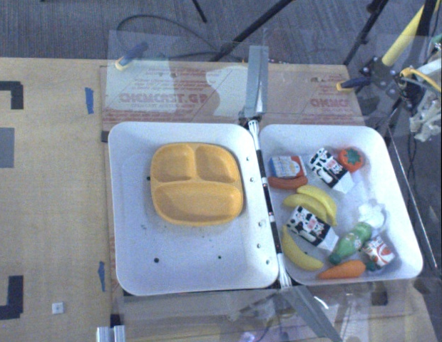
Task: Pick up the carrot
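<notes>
Carrot (342,270) at near edge of right bin (401,184).

You'll find it lying flat, near-right corner, beside the banana (299,254) & green bottle (351,239). Yellow tray (197,184) sits in left bin (128,212). Gripper state: can't tell.

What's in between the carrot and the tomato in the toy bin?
In the camera view, between the carrot and the tomato lie a green bottle, something clear and crumpled, and bare bin floor.

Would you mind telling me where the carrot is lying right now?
The carrot lies in the right bin, against its near edge, just below the green bottle and right of the lower banana.
</notes>
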Action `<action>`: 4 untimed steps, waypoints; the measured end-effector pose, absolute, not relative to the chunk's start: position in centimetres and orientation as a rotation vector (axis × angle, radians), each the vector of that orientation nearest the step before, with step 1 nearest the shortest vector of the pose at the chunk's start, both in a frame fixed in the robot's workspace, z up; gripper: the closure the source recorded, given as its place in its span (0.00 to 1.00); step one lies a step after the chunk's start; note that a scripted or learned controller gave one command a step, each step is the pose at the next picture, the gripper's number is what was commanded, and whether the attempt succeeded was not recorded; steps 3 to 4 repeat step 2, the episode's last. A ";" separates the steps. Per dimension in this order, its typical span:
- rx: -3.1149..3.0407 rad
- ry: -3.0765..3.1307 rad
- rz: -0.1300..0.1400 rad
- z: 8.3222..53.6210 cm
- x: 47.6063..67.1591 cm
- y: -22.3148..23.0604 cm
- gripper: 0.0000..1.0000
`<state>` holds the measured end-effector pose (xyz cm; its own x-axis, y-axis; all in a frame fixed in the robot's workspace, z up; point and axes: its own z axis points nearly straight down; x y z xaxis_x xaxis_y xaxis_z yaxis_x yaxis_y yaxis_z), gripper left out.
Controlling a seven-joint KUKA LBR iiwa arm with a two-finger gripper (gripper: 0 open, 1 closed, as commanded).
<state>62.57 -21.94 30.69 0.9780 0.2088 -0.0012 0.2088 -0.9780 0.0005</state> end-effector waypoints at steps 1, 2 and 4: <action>3.122 0.337 -0.002 31.7 62.7 -21.7 1.00; 3.112 0.422 0.002 35.3 63.5 -22.1 1.00; 3.112 0.422 0.002 35.3 63.5 -22.1 1.00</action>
